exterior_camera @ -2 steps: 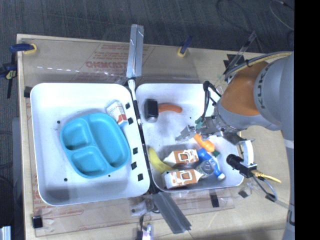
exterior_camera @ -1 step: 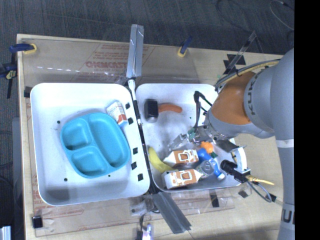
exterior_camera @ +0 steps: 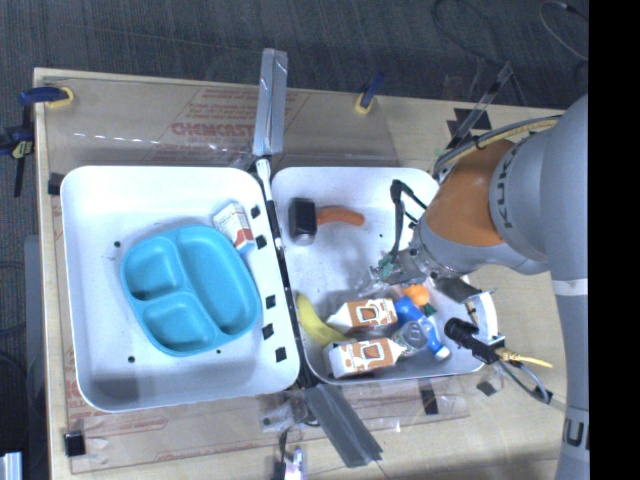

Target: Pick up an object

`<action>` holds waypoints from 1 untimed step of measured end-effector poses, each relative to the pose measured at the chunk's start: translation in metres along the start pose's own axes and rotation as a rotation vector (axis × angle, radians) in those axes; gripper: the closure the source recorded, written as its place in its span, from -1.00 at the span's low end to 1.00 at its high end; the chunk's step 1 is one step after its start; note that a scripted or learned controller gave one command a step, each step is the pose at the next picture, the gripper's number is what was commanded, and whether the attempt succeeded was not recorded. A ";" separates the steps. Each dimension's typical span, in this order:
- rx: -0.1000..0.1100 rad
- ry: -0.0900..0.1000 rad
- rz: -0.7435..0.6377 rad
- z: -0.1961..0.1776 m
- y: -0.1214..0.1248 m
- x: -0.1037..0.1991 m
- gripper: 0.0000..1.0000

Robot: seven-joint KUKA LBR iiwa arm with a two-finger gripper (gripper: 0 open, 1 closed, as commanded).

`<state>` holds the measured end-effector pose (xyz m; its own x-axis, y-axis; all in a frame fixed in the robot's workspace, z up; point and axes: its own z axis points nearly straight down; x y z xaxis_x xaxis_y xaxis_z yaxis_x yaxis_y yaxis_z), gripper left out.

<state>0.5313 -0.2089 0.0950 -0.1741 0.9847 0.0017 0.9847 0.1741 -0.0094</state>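
The right bin [exterior_camera: 330,183] holds two small cartons [exterior_camera: 367,314], one banana [exterior_camera: 316,322], one bottle [exterior_camera: 420,330] and one hammer [exterior_camera: 318,216]. One blue divided plate [exterior_camera: 188,288] lies in the left bin [exterior_camera: 90,268]. The hand [exterior_camera: 398,266] hovers over the cartons; its opening cannot be told.

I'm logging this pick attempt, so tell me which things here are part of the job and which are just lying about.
Part of the job: the gripper, low in the right bin over the heap there: banana, two cartons, bottle, black-headed tool with orange handle.

Lying about: blue divided plate and small tube in the left bin; clamps on the bench edge.
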 end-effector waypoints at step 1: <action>0.000 0.000 0.000 0.000 0.000 0.000 -1.00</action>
<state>0.5314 -0.2088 0.0950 -0.1744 0.9847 0.0013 0.9846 0.1744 -0.0091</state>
